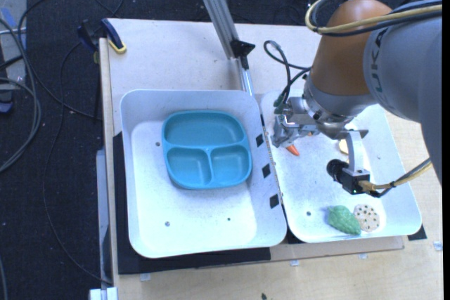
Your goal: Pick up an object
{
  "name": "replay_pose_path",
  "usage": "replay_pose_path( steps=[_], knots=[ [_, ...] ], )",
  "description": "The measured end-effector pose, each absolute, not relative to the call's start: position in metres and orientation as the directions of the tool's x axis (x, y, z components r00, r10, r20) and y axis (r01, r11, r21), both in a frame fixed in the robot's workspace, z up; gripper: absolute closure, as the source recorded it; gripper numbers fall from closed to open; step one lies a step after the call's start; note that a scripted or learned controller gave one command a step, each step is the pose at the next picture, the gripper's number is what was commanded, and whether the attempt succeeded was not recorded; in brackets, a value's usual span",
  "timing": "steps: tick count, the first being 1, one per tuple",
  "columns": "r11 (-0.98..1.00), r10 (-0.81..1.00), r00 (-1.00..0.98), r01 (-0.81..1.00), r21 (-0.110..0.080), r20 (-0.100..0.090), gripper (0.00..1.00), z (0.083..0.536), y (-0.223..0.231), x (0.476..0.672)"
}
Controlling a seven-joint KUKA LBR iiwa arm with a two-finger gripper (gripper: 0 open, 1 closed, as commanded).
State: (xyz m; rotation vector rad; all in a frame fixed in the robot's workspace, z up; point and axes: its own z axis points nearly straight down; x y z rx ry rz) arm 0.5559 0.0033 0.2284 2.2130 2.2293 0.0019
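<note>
My gripper (285, 131) hangs low over the far left part of the right bin (309, 211), close to the divider between the bins. A small orange piece (293, 149), carrot-like, lies just below the gripper's tip; whether it is touching is not clear. A green leafy item (344, 219) and a round speckled cookie (366, 217) lie side by side near the right bin's front edge. A pale object (344, 145) peeks out beside the wrist hardware.
A blue three-compartment plate (207, 150) rests in the left bin (140, 207). A slanted metal pole (214, 0) crosses the bench behind the bins. A black camera module with cable (348, 175) hangs from the wrist over the right bin.
</note>
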Motion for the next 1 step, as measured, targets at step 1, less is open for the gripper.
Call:
replay_pose_path(
  steps=[1],
  knots=[
    [0.007, 1.000, -0.007, 1.000, 0.003, 0.001, 1.00, 0.2354, 0.0465, 0.5832]
  ],
)
